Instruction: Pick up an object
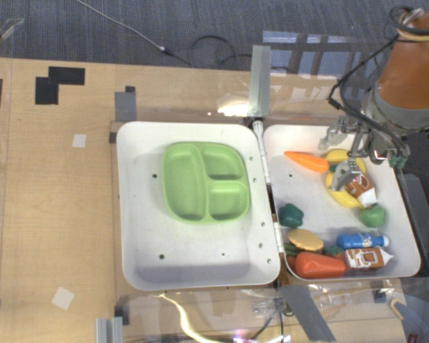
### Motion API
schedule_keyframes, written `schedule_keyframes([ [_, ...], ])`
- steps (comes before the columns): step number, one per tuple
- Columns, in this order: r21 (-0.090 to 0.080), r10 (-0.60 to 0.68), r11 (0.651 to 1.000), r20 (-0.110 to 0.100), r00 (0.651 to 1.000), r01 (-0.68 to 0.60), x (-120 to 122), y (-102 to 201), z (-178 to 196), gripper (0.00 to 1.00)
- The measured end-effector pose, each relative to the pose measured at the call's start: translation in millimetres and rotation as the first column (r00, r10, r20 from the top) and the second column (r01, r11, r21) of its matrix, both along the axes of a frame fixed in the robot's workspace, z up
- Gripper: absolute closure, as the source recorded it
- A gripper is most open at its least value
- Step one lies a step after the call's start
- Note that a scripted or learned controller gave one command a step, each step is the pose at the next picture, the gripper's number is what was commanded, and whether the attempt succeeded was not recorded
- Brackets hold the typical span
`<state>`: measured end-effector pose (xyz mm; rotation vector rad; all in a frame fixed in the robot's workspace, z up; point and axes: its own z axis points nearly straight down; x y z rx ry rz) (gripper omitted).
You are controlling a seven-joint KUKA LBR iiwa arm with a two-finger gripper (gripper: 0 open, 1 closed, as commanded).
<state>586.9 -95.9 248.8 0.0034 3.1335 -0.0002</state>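
- Arm reaches in from the right over the right bin.
- Hand is low in that bin, fingers down at the yellow banana; released or clenched: cannot tell.
- Small brown-and-white carton lies against the banana, just beside the hand.
- Orange carrot lies left of the hand.
- Near front wall: red pepper, blue-capped bottle, second carton.
- Left bin holds a green divided plate.
- Both bins sit on the wooden worktop.
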Motion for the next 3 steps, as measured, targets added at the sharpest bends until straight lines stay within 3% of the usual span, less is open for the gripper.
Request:
schedule_keyframes([
  [1, 0.001, 0.147, 0.989, -0.008, 0.989, -0.147, -87.7, 0.6, -94.7, 0.0],
  [2, -0.004, 0.143, 0.99, 0.01, 0.99, -0.143, -19.6, -8.6, -158.2, 0.0],
  [3, 0.006, 0.117, 0.993, -0.027, 0.993, -0.117, 69.7, -22.6, -160.6, 0.0],
])
